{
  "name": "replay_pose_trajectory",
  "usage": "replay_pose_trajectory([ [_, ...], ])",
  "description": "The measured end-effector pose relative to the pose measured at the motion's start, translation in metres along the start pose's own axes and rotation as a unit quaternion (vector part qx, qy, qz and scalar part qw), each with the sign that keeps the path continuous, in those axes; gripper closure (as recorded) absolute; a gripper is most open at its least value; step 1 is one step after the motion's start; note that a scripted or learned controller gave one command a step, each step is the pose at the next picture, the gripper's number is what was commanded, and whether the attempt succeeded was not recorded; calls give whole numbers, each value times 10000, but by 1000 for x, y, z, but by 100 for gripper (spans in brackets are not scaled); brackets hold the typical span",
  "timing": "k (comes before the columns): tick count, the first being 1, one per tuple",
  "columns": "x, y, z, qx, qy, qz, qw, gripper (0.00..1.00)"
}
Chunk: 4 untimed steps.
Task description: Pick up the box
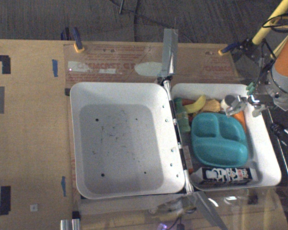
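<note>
The gripper [240,104] hovered over the right bin's [271,147] far end (finger spread unclear), well apart from the box [229,174] lying at its near edge.

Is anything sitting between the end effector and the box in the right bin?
Yes. The teal divided tray lies in the right bin between the end effector, at the far edge, and the box along the near edge.
</note>
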<state>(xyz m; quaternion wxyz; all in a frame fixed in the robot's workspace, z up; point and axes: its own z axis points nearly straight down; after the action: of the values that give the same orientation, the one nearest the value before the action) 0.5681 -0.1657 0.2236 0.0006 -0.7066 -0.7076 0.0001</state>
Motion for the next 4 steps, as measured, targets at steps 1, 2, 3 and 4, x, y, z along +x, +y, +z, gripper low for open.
replay_pose_trajectory([
  [1, -58, -55, 41, -3, -4, 78, 10000, 0],
  [2, 3, -38, 29, -5, 1, -1497, 9887, 0],
  [3, -58, -89, 41, 1, 2, -886, 9961, 0],
  [4, -58, -88, 14, -22, -16, -586, 9983, 0],
])
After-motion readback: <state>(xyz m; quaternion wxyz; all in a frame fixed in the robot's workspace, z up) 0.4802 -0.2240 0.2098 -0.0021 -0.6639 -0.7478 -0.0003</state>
